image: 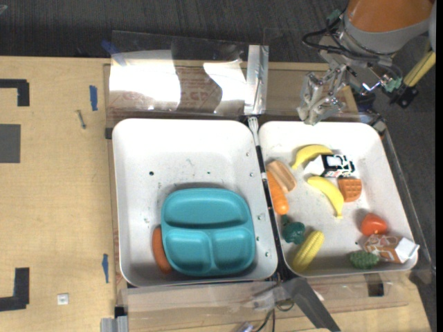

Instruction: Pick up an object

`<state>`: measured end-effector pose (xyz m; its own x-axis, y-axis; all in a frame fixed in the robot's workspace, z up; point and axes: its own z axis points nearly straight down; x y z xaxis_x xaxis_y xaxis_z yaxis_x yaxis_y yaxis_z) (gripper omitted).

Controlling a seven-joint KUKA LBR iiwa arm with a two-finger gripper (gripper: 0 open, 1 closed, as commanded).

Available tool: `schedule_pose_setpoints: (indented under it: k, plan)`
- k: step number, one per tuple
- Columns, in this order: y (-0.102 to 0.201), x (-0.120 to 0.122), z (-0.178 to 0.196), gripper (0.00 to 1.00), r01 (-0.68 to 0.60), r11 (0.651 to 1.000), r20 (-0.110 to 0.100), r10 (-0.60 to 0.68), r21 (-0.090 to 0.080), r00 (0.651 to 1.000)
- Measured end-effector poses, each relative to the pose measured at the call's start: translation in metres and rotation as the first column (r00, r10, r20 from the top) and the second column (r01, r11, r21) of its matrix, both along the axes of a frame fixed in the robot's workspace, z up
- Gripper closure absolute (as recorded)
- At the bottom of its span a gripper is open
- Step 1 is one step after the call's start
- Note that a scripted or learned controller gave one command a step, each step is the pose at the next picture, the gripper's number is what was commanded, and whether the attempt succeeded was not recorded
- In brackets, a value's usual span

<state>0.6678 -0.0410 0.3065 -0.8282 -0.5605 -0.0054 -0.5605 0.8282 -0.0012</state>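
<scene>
Your gripper [318, 102] hangs above the far rim of the right bin [377, 140], its metal fingers pointing down with nothing between them; you cannot tell from this angle whether they are apart or together. Just below it and toward you, inside that bin, lie two bananas [309, 154], one curved near the rim and the other beside a small black-and-white box [338, 162] and an orange waffle-textured piece [350, 187]. To the left of those sit a hot dog [281, 174] and a carrot [278, 200]. Further toward you lie a dark green vegetable [293, 231], a corn cob [307, 248], a tomato [374, 224], a small carton [392, 248] and a green leafy piece [363, 259]. Well off to the gripper's left, the left bin [138, 158] holds a teal divided tray [208, 231] over an orange object [159, 249].
</scene>
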Motion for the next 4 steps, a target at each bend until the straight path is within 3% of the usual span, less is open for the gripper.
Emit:
schedule_pose_setpoints:
  k: [1, 2, 3, 4]
  plan:
    - [0.001, 0.002, 0.013, 1.0, 0.002, 1.0, 0.012, -0.002, 0.003, 1.0]
    - [-0.013, 0.0, -0.002, 1.0, -0.046, 0.999, 0.0, 0.046, 0.0, 0.999]
    - [-0.012, 0.002, 0.012, 1.0, -0.044, 0.999, 0.013, 0.044, 0.001, 0.999]
    - [0.017, -0.001, -0.044, 1.0, -0.15, 0.989, -0.003, 0.15, 0.001, 0.989]
